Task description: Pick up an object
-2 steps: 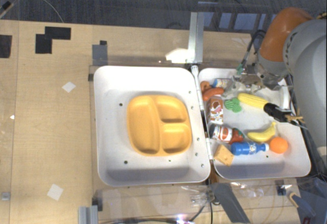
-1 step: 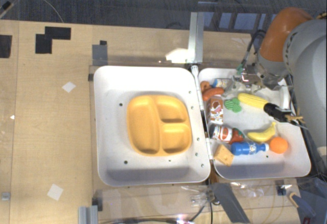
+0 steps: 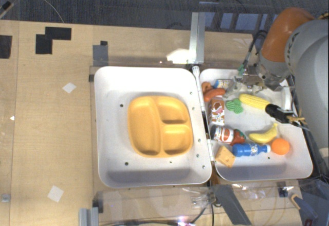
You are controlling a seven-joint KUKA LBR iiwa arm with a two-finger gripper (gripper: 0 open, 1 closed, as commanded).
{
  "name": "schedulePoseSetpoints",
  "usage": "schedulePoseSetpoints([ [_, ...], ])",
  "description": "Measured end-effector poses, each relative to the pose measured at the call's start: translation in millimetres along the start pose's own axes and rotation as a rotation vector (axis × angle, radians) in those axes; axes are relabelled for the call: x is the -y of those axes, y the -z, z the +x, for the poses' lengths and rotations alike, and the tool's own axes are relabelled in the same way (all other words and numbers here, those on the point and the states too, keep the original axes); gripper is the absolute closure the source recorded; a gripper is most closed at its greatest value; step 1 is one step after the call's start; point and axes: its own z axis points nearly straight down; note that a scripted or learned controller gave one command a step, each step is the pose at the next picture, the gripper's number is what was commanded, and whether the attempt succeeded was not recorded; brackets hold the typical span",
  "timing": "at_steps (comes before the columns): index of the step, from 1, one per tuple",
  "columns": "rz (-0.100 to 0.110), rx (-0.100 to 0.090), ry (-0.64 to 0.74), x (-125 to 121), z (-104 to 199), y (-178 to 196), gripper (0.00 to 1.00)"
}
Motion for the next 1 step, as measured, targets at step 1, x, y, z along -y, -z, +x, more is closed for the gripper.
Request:
schedulePoseSetpoints([
  [1, 0.000, 0.000, 0.000, 0.0, 0.0, 0.0, 0.00],
])
